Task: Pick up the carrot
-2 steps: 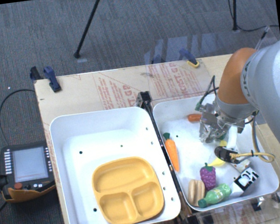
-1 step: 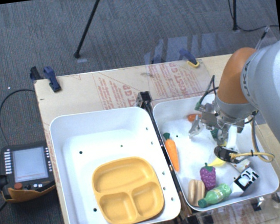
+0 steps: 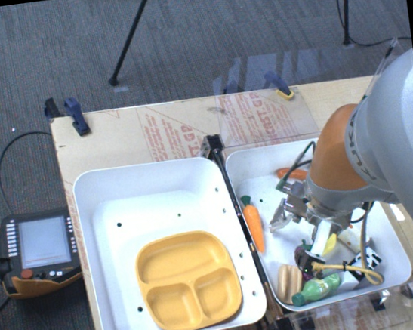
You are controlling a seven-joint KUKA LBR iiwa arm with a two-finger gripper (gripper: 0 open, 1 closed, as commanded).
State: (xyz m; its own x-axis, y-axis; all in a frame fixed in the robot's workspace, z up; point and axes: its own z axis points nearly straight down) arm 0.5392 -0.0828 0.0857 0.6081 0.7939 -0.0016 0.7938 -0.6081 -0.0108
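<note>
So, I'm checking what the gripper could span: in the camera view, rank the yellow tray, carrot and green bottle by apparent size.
1. yellow tray
2. carrot
3. green bottle; partly hidden, so close to the carrot and unsure.

Below me the worktop (image 3: pixel 148 130) carries two white bins side by side. In the left bin (image 3: pixel 91 215) I see a yellow divided plate (image 3: pixel 188 281), lying flat toward the near side. In the right bin (image 3: pixel 256 165), near its front edge, a tan ridged piece (image 3: pixel 288 282) lies just beside a green toy (image 3: pixel 319 288). Off the worktop's left side, a control pendant (image 3: pixel 40 252) rests on the grey carpet (image 3: pixel 23 56), its cable looping behind it.
</note>
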